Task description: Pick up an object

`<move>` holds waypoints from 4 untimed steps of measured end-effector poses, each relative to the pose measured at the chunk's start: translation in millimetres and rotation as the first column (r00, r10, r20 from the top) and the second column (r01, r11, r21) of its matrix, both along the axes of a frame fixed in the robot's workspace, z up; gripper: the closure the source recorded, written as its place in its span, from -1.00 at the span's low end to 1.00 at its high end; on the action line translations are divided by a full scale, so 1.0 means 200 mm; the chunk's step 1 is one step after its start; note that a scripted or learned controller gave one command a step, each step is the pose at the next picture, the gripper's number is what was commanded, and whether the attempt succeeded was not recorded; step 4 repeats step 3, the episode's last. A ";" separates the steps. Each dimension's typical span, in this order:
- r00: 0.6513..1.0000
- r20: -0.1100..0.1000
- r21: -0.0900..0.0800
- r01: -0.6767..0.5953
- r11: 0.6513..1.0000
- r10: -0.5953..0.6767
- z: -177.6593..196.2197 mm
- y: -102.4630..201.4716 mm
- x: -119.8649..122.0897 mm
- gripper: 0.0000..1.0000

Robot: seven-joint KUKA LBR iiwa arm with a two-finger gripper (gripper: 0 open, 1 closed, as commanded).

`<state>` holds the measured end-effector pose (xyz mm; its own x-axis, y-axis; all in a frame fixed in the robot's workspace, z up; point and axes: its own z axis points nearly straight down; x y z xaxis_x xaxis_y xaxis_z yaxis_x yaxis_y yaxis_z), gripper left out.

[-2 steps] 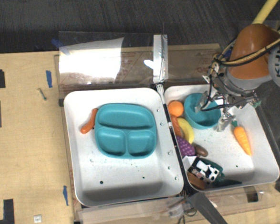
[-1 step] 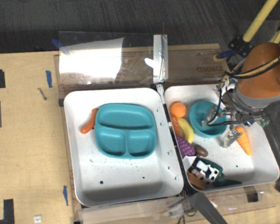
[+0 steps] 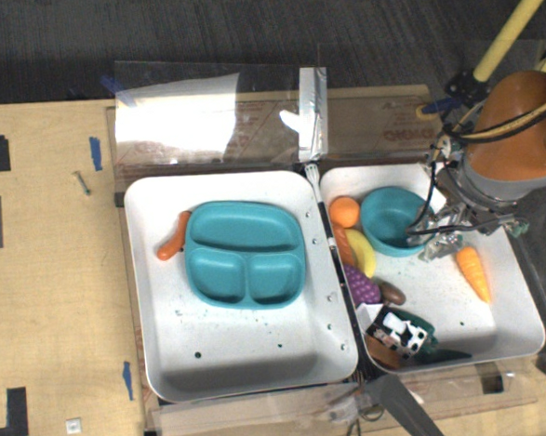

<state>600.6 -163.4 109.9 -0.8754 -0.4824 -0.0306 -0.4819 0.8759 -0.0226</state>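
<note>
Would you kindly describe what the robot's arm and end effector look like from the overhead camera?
The arm has a rounded orange band over a grey wrist section. Black and yellow cables loop along its upper left side. Below the wrist, the end effector is thin, silvery metal with dark fittings.

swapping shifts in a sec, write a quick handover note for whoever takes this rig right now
Gripper: low over the right bin, at the right edge of the teal bowl; nothing visibly held.
Right bin: orange ball and yellow banana left of the bowl, purple grapes below them, carrot just below the gripper, black-and-white toy at the near edge.
Left bin: teal divided plate, orange piece at its left edge.
Done: nothing lifted.
Left: grasp one object and raise it.
</note>
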 end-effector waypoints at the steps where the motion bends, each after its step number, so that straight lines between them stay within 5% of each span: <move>1: 0.998 -0.021 0.003 0.063 0.998 -0.063 0.79 -0.25 0.34 1.00; 3: 0.987 -0.034 0.008 0.155 0.988 -0.154 0.74 0.26 0.34 1.00; 4: 0.987 -0.034 0.008 0.155 0.988 -0.154 0.74 0.26 0.34 1.00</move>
